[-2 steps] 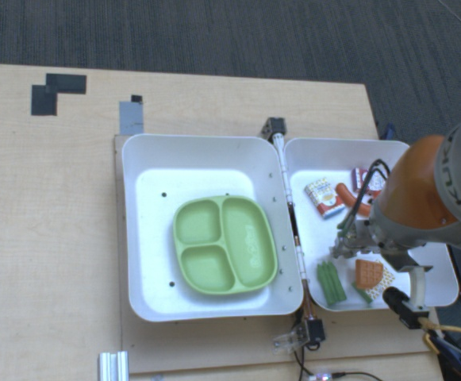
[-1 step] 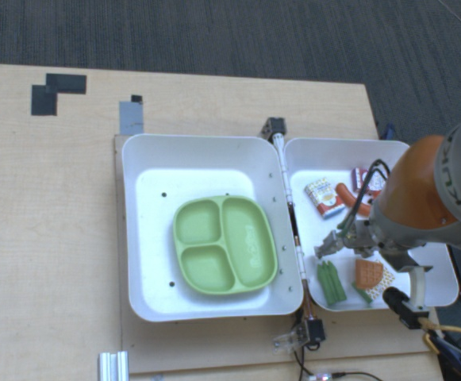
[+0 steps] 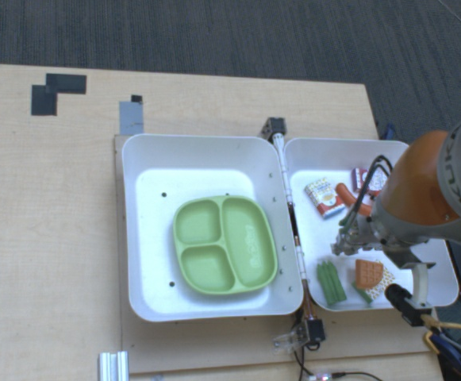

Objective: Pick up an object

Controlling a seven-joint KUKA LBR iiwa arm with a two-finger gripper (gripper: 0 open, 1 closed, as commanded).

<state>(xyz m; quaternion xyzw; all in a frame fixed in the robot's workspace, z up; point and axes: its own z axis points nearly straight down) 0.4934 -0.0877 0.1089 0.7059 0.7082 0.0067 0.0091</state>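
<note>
Over the right bin: the arm reached in from the right, its grey body and orange band covering much of that bin's far side.
Gripper: the gripper hung low near the middle of the right bin — how far it was open, and whether it had hold of anything, could not be told from this slanted view.
Below the gripper: a green ridged piece lay on the bin floor, close to the gripper but apart from it.
Below and to the right of the gripper: an orange waffle-like piece lay just beside the green one, partly under the wrist.
Above and to the left of the gripper: a small white packet with red print rested on the floor.
Above the gripper: an orange-red sausage shape lay next to the packet, its far end hidden by the arm.
Well to the left of the gripper: the left bin held a pale green divided plate — three compartments, sitting flat.
Under both bins: a light wooden bench.
</note>
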